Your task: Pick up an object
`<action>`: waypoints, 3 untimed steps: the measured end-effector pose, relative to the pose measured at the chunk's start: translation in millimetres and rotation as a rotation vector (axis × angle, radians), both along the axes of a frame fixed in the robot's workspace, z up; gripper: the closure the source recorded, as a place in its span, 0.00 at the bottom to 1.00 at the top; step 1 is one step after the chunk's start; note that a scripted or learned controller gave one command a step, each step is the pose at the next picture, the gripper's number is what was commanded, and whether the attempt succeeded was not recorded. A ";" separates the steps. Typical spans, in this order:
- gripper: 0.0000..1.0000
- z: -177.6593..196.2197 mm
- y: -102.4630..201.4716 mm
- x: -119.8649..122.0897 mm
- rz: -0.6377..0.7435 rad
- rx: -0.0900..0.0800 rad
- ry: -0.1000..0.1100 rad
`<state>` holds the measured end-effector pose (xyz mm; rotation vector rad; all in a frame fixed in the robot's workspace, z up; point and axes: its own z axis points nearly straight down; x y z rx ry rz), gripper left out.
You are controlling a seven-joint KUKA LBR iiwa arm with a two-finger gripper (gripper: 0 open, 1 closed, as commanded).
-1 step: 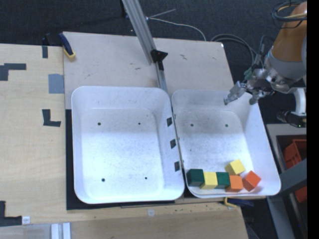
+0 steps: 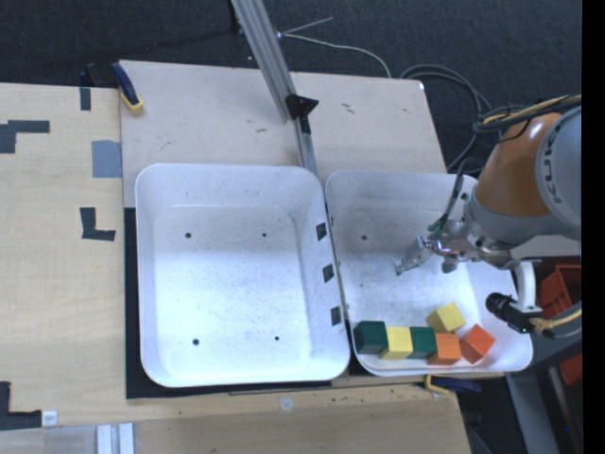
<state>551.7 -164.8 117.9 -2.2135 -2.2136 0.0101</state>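
gripper (image 2: 416, 256) above right bin (image 2: 378, 197), apparently bare | finger spread: cannot tell, too small | blocks: green (image 2: 371, 335), yellow (image 2: 398, 341), orange (image 2: 475, 341) along near wall

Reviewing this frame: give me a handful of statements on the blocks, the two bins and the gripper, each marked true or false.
1. The coloured blocks lie in the right bin. True.
2. The blocks sit in the far corner of their bin. False: they cluster along its near edge.
3. The gripper hangs over the right bin, apart from the blocks. True.
4. A block is held between the gripper's fingers. False: nothing shows between them, and all the blocks rest on the bin floor.
5. The left bin holds a green block. False: the dark green block is in the right bin, at the left end of the cluster.
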 end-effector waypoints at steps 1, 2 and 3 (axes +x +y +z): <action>0.00 76.9 113.6 19.3 0.010 0.000 -0.016; 0.00 128.8 58.2 1.3 -0.003 -0.006 -0.016; 0.00 56.6 -4.2 -57.7 -0.008 -0.004 -0.001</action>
